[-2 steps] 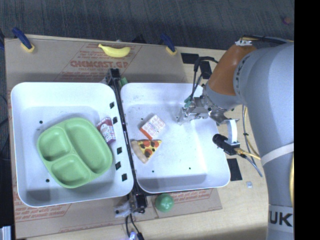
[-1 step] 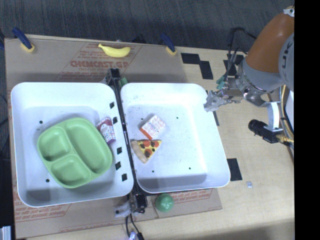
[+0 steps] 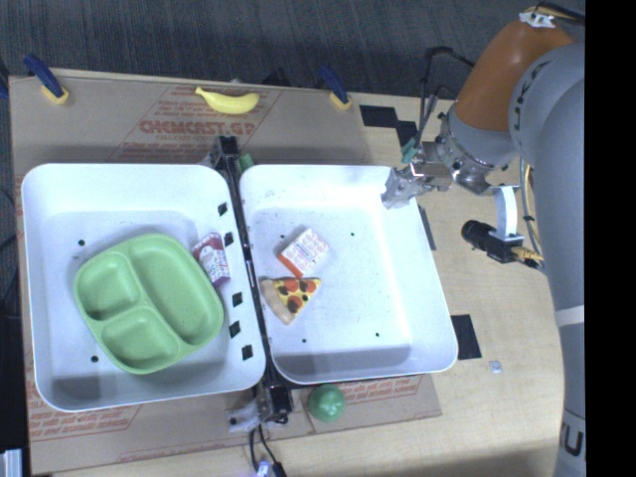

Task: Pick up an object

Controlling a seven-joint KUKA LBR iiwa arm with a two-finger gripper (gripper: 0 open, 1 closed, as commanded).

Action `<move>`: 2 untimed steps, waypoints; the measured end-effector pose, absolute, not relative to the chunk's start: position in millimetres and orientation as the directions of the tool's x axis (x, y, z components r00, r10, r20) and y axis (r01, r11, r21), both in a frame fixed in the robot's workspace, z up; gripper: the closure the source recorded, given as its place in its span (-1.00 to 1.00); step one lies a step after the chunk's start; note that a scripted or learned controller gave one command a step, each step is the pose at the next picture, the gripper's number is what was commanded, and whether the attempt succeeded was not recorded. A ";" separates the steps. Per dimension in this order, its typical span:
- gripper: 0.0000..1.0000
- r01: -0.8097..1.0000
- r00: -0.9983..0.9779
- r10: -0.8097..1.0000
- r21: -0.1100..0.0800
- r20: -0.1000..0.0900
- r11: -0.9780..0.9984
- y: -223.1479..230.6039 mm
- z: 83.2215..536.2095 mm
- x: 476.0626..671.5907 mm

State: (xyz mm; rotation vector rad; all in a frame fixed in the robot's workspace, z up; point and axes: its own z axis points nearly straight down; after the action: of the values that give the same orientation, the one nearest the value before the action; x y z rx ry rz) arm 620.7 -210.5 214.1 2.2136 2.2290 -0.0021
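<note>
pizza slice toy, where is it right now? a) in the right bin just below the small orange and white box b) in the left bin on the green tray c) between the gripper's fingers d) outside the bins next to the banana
a: the pizza slice toy lies on the floor of the right bin, just below the small orange and white box, far from the gripper.

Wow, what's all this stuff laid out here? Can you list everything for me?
bins: 2, white, side by side on the bench
divided plate: 1, green, left bin
packet: 1, red and white, left bin beside the plate
small box: 1, orange and white, right bin
toy pizza slice: 1, yellow and red, right bin
banana: 1, yellow, behind the bins
ball: 1, green, in front of the bins
clamps: 2, blue and yellow, back edge
arm: 1, grey and orange, right
claw: 1, over the right bin's far right corner
</note>
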 end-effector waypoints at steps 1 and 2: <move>-1.00 1.000 -0.007 1.000 0.000 -0.002 0.007 -210.8 214.7 620.9; -1.00 1.000 -0.006 1.000 -0.001 -0.001 0.006 -210.2 91.3 617.1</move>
State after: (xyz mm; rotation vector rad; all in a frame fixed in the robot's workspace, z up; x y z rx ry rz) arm 617.1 -210.2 91.3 2.2148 2.2279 -0.0020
